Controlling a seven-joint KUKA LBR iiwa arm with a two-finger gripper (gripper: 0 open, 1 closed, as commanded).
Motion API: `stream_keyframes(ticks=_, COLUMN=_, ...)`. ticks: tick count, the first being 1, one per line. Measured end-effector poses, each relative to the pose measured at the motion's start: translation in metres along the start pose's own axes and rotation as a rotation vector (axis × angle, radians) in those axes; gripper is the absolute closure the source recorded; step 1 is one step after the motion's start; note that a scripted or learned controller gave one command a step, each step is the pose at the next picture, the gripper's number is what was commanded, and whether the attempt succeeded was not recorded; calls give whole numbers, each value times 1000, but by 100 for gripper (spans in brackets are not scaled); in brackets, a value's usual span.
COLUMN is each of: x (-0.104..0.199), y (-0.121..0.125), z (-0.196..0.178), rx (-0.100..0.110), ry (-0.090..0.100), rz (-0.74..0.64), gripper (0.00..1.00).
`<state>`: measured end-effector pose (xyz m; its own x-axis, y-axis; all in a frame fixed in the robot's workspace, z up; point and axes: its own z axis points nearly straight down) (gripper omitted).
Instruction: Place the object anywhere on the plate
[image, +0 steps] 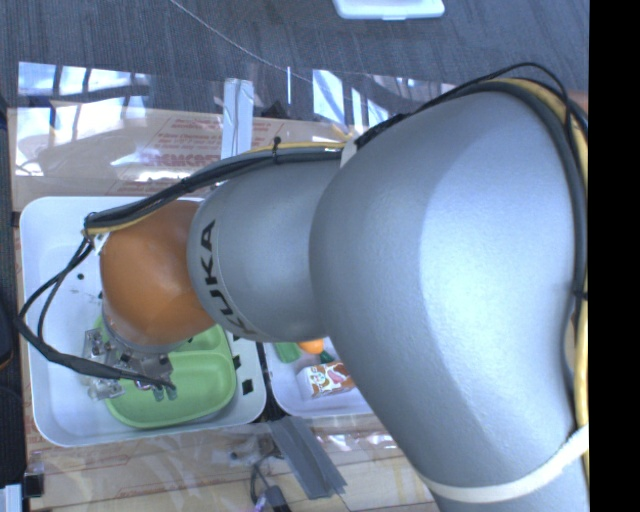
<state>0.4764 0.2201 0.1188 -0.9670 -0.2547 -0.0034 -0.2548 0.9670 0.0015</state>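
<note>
One big grey arm sits closest to my camera, its elbow covering most of the right bin. Moving down from there, the orange band at the wrist hangs over the left bin, with black cables looping off to its left side. Below the band the gripper is low over the left edge of the green plate, which lies in the left bin's near part. I cannot tell whether the gripper is spread or closed (metal parts blur together, wrist hides the rest), and I can't say it holds anything. Loose things I can pick out are in the right bin, just beside the divider: an orange item and a printed packet just in front of it, both partly under the arm and apart from the plate. Farther back, a clear sheet with red print lies behind the bins, then dark floor.
</note>
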Motion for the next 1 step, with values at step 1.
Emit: stream_keyframes(ticks=1, x=1, y=-1, z=1, rx=1, ry=2, rz=1, gripper=0)
